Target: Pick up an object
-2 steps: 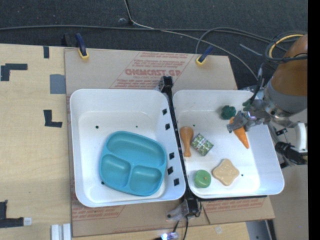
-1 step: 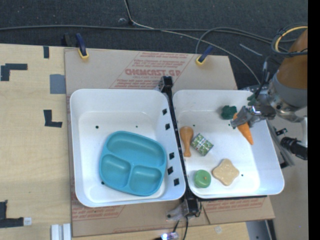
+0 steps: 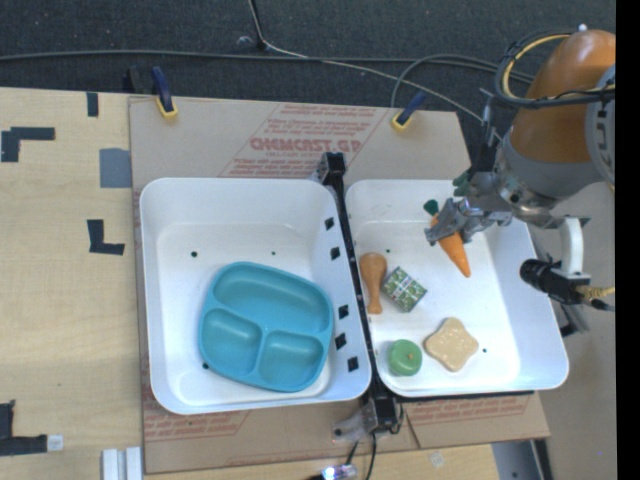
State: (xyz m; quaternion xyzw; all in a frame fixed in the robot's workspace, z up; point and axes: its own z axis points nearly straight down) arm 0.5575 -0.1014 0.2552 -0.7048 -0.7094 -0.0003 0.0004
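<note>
I am hovering my hand (image 3: 452,224) over the right bin (image 3: 520,368), touching the carrot's (image 3: 457,252) upper end. The carrot is slanting down-right, away from me. I cannot tell how wide my hand is.

Pincer (image 3: 447,230) grips an orange carrot (image 3: 457,253) above the right bin (image 3: 520,353); blue tray (image 3: 265,325) occupies the left bin (image 3: 170,268).
</note>
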